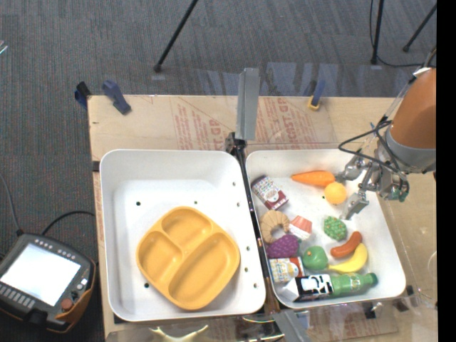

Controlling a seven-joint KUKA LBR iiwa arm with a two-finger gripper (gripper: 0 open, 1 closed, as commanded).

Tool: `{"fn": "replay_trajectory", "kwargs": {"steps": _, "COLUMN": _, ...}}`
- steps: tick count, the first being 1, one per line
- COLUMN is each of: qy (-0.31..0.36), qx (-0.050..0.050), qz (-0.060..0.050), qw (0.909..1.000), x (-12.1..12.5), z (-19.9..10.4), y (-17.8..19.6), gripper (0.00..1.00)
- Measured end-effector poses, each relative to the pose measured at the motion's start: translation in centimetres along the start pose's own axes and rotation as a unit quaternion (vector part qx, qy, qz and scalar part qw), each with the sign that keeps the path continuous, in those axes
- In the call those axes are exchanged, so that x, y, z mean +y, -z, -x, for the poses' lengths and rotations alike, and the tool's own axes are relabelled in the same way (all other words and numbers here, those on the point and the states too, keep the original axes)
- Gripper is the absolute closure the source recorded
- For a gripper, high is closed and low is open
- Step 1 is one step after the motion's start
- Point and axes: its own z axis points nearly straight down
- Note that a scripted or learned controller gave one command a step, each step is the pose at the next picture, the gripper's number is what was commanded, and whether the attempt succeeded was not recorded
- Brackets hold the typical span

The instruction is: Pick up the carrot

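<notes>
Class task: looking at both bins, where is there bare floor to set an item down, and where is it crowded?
Free: left bin floor around the yellow plate, mostly behind it; right bin's back corner between carrot and divider. Crowded: the right bin's middle and front.

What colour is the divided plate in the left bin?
Yellow-orange: the divided plate shows clearly in the camera view.
</notes>
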Motion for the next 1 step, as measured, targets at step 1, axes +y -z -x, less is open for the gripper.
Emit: {"fn": "replay_trajectory", "kwargs": {"steps": 1, "qy": -0.042, "qx": -0.001, "qz": 0.0, "qw": 0.9991, "x": 2.01, "z": 1.86, "y": -5.45, "gripper": 0.0}}
